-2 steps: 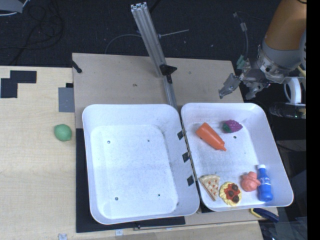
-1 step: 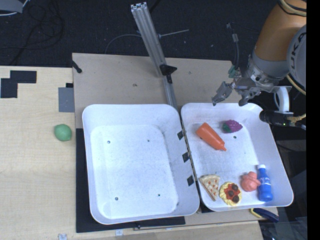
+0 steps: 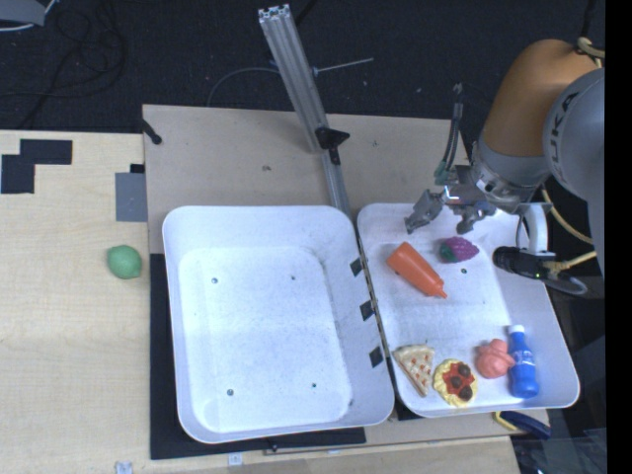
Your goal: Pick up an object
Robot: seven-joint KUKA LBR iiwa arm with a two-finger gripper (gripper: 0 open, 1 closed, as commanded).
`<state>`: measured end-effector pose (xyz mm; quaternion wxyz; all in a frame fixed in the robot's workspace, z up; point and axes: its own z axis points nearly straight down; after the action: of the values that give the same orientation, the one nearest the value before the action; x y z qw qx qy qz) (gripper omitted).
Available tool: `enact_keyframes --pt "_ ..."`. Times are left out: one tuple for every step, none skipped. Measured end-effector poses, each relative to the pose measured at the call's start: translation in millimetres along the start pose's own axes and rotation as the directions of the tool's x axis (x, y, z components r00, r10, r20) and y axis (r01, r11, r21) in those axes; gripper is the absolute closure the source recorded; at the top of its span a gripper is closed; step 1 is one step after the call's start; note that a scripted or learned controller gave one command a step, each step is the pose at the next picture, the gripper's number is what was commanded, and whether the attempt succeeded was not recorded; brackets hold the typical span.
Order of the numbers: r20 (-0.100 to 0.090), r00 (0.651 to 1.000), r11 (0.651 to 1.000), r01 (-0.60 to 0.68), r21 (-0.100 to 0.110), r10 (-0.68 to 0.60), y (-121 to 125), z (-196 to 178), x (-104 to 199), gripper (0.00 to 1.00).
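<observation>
Pale wooden surface (image 3: 59, 363) is seen bearing two white bins, and over the right bin (image 3: 553, 388) the gripper (image 3: 446, 215) is hung with its fingers (image 3: 423, 212) spread apart and nothing between them. Just beside them a purple toy (image 3: 458, 249) is laid, then an orange carrot (image 3: 416, 270); a pizza slice (image 3: 417, 366), a blue bottle (image 3: 521, 361) and a green ball (image 3: 124, 262) are found farther off

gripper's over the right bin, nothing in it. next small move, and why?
Probably a short drop toward the purple ridged toy. The two-finger gripper hangs open just above it at the white right bin's far end, holding nothing; the orange carrot-shaped toy lies further left.
</observation>
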<state>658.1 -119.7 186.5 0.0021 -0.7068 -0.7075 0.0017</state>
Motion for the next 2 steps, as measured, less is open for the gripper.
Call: enact_keyframes --pt "0.000 1.000 1.000 0.000 0.000 0.000 -1 64 0 0.00" --pt "0.001 1.000 1.000 -0.002 -0.005 0.002 0 50 -1 1.00"
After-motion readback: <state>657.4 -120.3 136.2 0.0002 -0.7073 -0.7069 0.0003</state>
